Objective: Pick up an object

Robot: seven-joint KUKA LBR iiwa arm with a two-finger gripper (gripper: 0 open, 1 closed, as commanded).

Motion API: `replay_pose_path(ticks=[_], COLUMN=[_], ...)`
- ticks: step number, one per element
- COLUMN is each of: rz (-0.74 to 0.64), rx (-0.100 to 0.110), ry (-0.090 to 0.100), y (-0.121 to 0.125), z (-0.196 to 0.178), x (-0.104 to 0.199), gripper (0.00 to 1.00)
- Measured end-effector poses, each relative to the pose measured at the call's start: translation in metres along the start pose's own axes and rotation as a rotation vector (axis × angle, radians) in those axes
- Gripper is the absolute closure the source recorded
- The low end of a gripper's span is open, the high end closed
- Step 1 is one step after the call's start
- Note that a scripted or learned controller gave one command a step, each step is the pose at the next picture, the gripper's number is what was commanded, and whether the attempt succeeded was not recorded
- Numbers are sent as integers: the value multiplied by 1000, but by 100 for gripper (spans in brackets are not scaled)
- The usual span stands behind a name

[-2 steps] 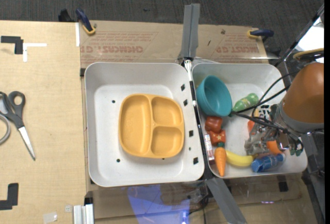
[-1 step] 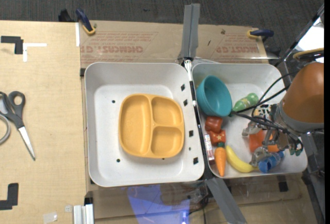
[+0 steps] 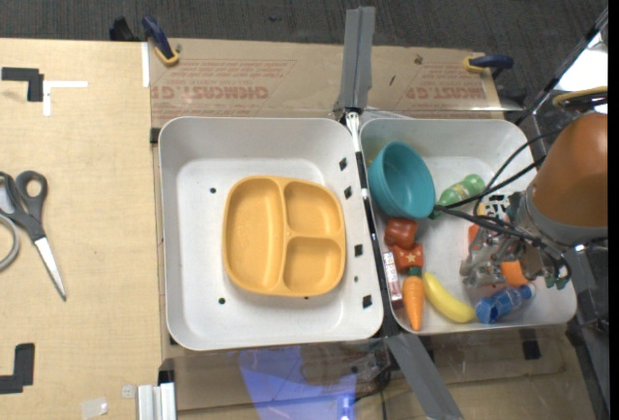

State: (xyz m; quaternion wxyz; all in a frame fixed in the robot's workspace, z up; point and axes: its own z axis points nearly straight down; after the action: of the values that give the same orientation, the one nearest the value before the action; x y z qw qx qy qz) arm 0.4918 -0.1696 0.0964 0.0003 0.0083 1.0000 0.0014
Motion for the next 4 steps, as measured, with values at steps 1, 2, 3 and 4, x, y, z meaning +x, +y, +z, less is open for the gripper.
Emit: replay_pose_path(ticks=[1,2,3,4], rz=[-1,0,0,-28], rx=[0,-1,-2,0], ry=[-6,-3,-4,0], y=[1,1,1,-24], z=[-1,-8,-8,7], x=[-2,-3,-3,12], gripper=[0,100,0,0])
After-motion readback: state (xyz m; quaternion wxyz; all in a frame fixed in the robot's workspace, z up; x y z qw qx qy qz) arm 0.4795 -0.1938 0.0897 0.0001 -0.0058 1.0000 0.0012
